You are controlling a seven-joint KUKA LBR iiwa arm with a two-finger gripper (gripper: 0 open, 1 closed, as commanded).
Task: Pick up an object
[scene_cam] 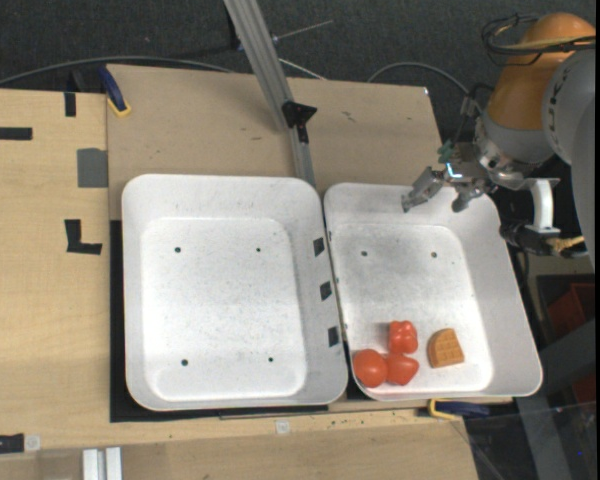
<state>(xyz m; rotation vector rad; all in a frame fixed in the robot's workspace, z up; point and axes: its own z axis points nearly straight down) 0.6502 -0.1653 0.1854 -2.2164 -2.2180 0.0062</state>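
The grey arm, its orange band uppermost, reached in from the right and hung over the far right corner of the right bin, wrist tilted toward the bin's middle. Its gripper pointed down-left with the two fingers spread apart and nothing between them. Four objects lay bunched at the right bin's near edge, well apart from the gripper: three red pieces touching one another and one orange-brown block just beside them. The left bin sat alongside, the two bins meeting at their inner rims. A grey metal pole slanted across the bench behind the bins.
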